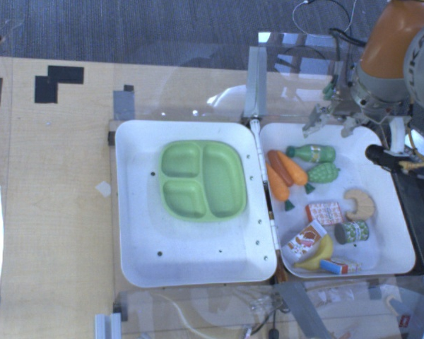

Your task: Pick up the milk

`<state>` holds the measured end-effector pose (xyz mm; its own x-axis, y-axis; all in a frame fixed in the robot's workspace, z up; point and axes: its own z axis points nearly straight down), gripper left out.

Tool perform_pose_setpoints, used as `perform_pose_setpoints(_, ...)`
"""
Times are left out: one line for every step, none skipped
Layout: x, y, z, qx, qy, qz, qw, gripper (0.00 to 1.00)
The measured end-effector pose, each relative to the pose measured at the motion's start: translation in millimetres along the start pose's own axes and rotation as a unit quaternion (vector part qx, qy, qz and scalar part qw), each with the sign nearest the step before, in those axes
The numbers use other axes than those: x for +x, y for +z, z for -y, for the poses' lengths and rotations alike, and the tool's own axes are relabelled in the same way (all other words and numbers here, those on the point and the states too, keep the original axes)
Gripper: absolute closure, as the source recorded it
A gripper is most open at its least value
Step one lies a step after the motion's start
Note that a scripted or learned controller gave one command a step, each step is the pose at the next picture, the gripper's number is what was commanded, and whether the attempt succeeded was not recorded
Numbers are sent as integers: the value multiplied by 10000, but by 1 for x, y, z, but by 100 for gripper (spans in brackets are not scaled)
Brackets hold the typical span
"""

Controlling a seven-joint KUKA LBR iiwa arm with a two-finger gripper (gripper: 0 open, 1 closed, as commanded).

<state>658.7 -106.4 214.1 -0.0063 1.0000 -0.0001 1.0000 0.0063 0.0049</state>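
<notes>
Milk carton (305,243) lies flat, long axis diagonal; top toward upper right.

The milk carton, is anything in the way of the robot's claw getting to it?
Nothing covers the milk carton from above. The banana touches it just below. The gripper hovers at the bin's far edge, with the green bottle and carrots lying between them.

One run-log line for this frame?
end effector: above right bin's far edge | milk: near banana, untouched | green plate: left bin
</notes>
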Motion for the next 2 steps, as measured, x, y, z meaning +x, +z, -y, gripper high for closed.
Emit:
perform_pose_setpoints(-9, 91, 45, -97, -831, 22, 9965, 0)
perform_pose_setpoints(1, 94, 93, -164, -1286, 62, 9915, 0)
